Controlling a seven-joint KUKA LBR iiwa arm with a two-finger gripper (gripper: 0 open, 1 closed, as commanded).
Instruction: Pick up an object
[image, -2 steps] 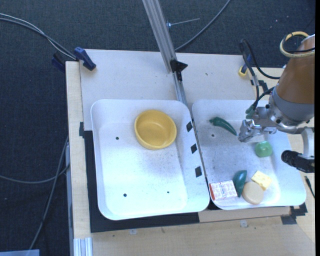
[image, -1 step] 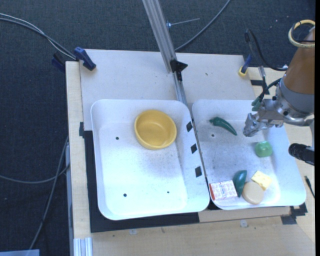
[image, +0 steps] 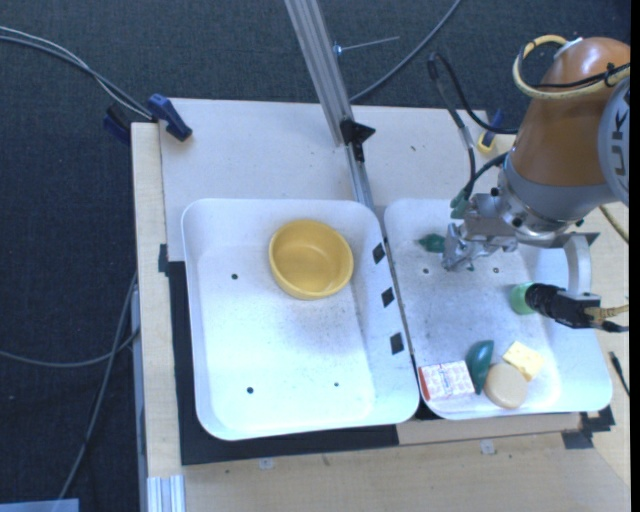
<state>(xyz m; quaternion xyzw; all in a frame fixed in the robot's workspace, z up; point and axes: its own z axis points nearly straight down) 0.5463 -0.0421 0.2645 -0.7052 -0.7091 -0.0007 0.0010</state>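
as the end effector (image: 458, 258), its state impossible to tell, hangs beside a small green object (image: 433, 242) in the right bin (image: 420, 215), it should centre over that object before descending.

White letters "UK", cut off at the frame edge, on the grey arm (image: 622, 140); print on the small red-and-white packet (image: 446, 381) too small to read
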